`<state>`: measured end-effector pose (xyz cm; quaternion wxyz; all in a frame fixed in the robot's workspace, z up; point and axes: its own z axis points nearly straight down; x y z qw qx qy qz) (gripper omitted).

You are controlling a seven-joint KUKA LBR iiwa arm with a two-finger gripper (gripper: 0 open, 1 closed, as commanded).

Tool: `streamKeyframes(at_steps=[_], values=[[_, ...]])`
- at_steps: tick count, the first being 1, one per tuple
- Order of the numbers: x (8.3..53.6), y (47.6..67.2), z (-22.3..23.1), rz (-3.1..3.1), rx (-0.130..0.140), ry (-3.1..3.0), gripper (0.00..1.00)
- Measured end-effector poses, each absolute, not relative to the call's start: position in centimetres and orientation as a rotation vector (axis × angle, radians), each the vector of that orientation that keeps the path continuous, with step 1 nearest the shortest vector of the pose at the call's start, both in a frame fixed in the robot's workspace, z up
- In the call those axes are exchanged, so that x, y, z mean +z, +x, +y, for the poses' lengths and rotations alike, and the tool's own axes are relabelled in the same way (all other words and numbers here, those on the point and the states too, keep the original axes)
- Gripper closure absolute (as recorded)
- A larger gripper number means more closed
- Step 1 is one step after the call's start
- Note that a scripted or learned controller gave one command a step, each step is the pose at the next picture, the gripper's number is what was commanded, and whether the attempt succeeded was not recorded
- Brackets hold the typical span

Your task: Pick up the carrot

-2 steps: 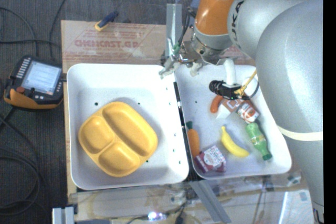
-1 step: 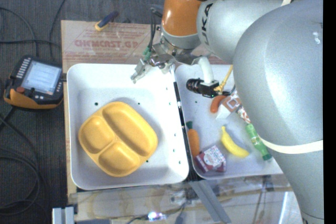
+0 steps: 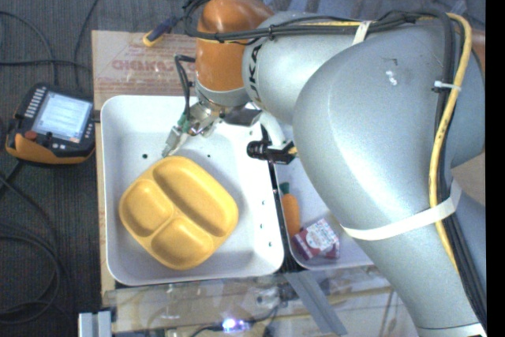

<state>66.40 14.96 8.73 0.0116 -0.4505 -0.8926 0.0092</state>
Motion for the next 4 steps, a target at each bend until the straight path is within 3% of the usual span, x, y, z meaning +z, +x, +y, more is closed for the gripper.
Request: streamKeyframes(at_steps=[1, 2, 3, 4], values=[[10.4, 58.3, 15.1, -3.039, -0.068, -1.036, 0.0], [25.9, 59.9, 12.8, -3.002, -0.004, -0.925, 0.0], [9.7, 62.7, 16.6, -2.971, -0.016, -1.037, 0.0], [10.4, 62.6, 16.6, -2.963, -0.018, -1.036, 1.0]])
